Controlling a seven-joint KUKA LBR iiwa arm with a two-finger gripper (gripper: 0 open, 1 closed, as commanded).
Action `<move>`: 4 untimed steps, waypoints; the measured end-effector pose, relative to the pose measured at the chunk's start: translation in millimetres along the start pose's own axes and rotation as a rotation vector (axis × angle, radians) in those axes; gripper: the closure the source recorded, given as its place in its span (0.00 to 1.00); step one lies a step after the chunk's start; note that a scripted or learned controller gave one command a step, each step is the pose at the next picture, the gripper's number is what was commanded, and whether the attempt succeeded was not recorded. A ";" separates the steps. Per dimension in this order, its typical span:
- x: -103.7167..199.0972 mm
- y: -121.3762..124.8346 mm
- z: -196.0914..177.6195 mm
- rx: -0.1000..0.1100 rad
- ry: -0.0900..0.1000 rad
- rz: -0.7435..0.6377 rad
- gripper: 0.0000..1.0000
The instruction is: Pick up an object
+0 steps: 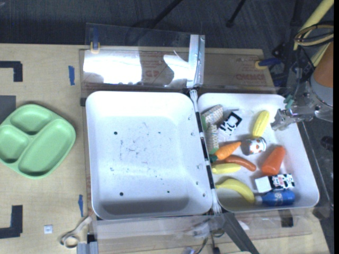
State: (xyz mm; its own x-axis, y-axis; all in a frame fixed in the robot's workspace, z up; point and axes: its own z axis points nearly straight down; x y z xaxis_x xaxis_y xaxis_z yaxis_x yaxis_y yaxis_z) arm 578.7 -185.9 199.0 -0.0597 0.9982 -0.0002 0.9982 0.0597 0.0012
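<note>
Nearest the camera, along the right bin's (310,157) front wall, lie a blue bottle (277,197) and a banana (237,188). Behind them sit a carrot (228,151) and corn cob (259,123). My gripper (283,118) hangs over the bin's right rim; whether it's wide or narrow, I cannot tell.

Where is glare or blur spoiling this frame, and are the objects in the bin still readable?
Camera view: strong glare washes out the clear plastic panel behind the left bin; the arm and gripper at the right are soft and hard to resolve; the toys in the right bin, such as the corn cob, carrot and banana, are evenly lit with faint shadows, and readable.
</note>
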 end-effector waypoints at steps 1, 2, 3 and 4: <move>12.9 34.3 4.5 -0.001 -0.001 0.210 1.00; 15.0 89.9 -13.6 -0.001 -0.001 0.189 1.00; 15.5 90.0 -13.6 -0.001 -0.001 0.189 0.00; -12.1 88.2 106.5 0.001 0.001 0.102 0.00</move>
State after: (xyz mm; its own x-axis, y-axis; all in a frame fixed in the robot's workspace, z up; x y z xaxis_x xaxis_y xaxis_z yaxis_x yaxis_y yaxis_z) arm 667.5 -192.7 92.7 0.0420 0.9991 0.0008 0.9991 -0.0420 0.0004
